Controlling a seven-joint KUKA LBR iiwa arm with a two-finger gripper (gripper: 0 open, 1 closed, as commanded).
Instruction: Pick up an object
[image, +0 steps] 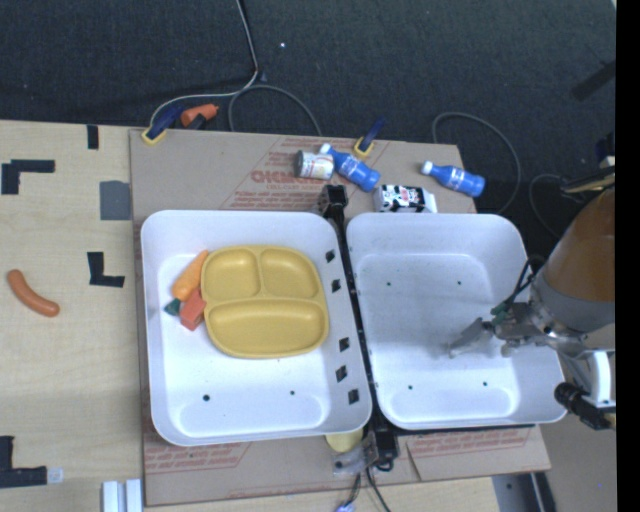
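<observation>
So the desk (60, 210) is pale wood with black marks, a cardboard sheet (250, 170) under two white bins, dark carpet (420, 60) behind. Left bin (165, 330) holds a yellow divided plate (265, 300), with an orange carrot toy (188, 277) tucked against its left edge. The pincer (470, 342) sits low in the right bin (430, 400), well apart from them, pinching nothing; can't tell if it's spread.

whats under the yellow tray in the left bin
The yellow tray lies in the left bin. An orange piece and a red piece stick out beneath its left edge; anything farther under is covered.
</observation>
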